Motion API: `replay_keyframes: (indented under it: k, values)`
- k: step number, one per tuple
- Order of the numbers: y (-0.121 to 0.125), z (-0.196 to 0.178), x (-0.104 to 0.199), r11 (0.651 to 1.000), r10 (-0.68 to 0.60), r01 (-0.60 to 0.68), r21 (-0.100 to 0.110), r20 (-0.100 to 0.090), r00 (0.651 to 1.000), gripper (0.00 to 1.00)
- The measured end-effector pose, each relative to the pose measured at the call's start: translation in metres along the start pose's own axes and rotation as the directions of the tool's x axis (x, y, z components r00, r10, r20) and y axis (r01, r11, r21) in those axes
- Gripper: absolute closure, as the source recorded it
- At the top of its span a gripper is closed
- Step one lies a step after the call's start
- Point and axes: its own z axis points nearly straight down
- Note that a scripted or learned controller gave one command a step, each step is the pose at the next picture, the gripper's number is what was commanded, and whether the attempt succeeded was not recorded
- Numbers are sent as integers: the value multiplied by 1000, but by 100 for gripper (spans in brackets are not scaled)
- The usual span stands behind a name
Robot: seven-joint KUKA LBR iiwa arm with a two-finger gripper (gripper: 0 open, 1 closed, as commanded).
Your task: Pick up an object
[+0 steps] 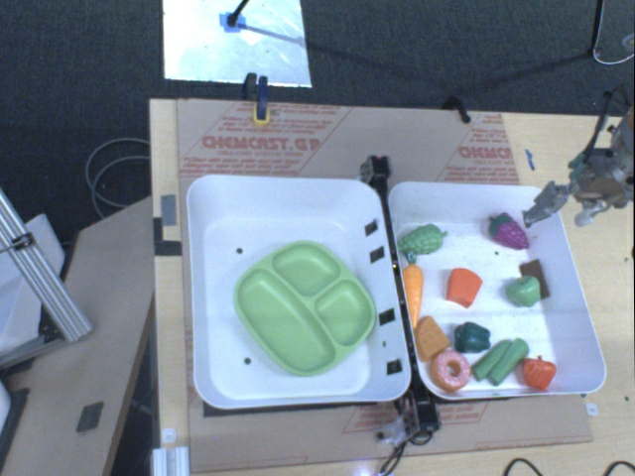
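A: What could go wrong from here?

B: The right-hand shallow white bin (pixel 585 350) is crowded. The claw (pixel 558 206) hangs at the right edge of the frame, over that bin's upper right corner, and the nearest toy is the purple plastic grape bunch (pixel 508 230), just beside one finger. I judge a descent there could clip the bin wall, or nudge the grapes aside instead of closing round them.

A: And further in?

B: The green plastic pepper (pixel 523 289) touches a small brown block (pixel 534 269), and along the lower edge the pink frosted doughnut (pixel 452 370), the green pickle-shaped pieces (pixel 501 359) and the small red tomato (pixel 539 372) lie close together, so two might get pinched at once.

A: How is the claw set?

B: Spread fairly wide, I think, with nothing between the fingers; it looks to be touching no toy.

A: The other bin?

B: The left-hand white bin (pixel 213 266) holds a pale green divided plate (pixel 303 308), well apart from the claw
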Motion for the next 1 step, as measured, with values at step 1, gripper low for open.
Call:
replay_keyframes:
  k: [1]
  values:
    - [2, -8, 1, 1000, -3, 3, -12, 3, 1000, 0]
